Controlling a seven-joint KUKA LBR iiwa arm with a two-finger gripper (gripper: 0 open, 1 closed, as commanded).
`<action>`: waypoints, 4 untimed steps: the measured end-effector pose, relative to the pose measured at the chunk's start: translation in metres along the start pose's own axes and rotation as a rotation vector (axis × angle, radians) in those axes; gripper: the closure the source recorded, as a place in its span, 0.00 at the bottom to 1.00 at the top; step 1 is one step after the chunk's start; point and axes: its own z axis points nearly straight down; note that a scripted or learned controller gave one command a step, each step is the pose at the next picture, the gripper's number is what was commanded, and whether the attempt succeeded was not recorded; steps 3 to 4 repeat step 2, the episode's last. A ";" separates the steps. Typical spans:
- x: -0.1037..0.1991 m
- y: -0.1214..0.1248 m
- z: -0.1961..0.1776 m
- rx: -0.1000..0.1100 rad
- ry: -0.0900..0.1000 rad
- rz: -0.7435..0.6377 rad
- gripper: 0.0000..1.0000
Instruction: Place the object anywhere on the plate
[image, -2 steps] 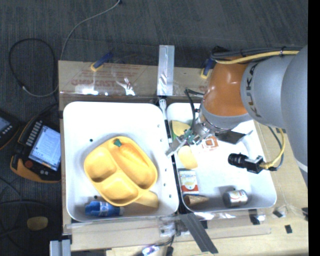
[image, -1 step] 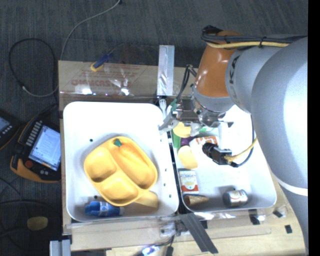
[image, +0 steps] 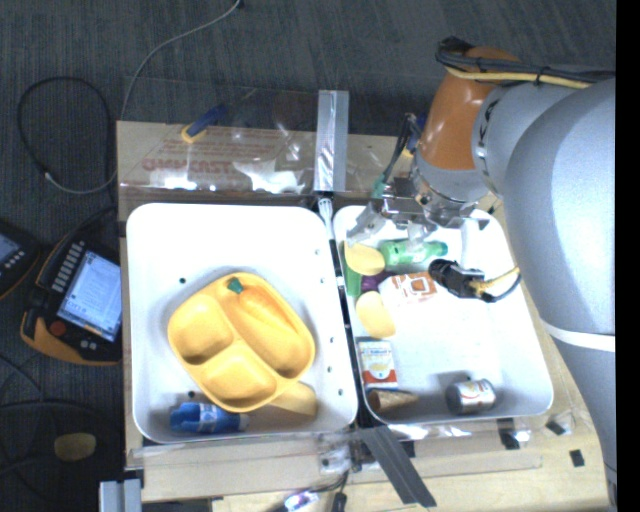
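Glossy yellow plastic plate (image: 240, 345)

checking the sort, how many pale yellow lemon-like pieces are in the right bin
2. One yellow piece lies at the right bin's upper left, beside the gripper. The other yellow piece sits just below it near the divider. More could be hidden under the arm.

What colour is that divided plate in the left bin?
Yellow plate, seen in the camera view.
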 end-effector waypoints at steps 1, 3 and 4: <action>-0.041 0.032 -0.077 0.000 0.000 0.411 0.00; -0.075 0.034 -0.122 -0.003 0.000 -0.124 0.00; -0.075 0.034 -0.122 -0.003 0.000 -0.124 0.00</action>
